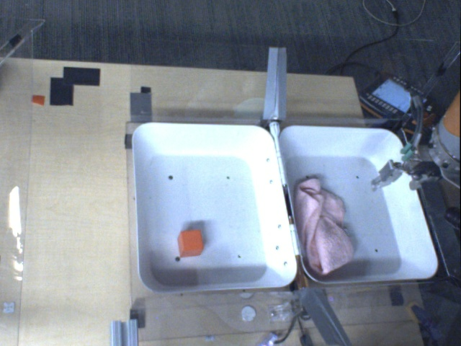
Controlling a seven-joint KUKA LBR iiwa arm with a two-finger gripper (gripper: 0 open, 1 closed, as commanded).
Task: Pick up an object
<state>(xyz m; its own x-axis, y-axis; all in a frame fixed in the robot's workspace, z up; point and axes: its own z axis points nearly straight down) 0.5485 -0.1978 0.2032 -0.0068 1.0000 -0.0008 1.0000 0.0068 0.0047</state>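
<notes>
1. Along the near edge of the counter point(72, 265): pale wood, with a small round metal disc point(248, 312) just in front of the seam where the two bins meet.
2. Slightly farther back, inside the left bin point(144, 193): an orange cube point(191, 243), sitting flat on the white floor toward the near-left corner and apart from every wall.
3. Across the seam, inside the right bin point(360, 143): a pink cloth point(324, 225), crumpled into a long heap on the left half of the floor. Runs from mid-bin toward the near wall, close beside the left wall. Cannot tell whether touching that wall.
4. Farther back and to the right, over the right bin's right side: the hand point(395, 170), reaching in from the right and pointing left. Sits well apart from the pink cloth and farther still from the orange cube. Wide or narrow: cannot tell at this size and angle. Behind it, a sliver of the orange band point(454, 121) at the picture's edge.
5. At the far end of the seam: a grey metal post point(275, 85), standing between the two bins' far corners.
6. On the far-left part of the counter: a black stepped shape point(72, 83) and, just to its left, a tiny orange square point(37, 100).
7. Beyond the counter, on dark carpet point(180, 13): a device with a bluish screen point(392, 96) and a thin looped cable point(389, 9).
</notes>
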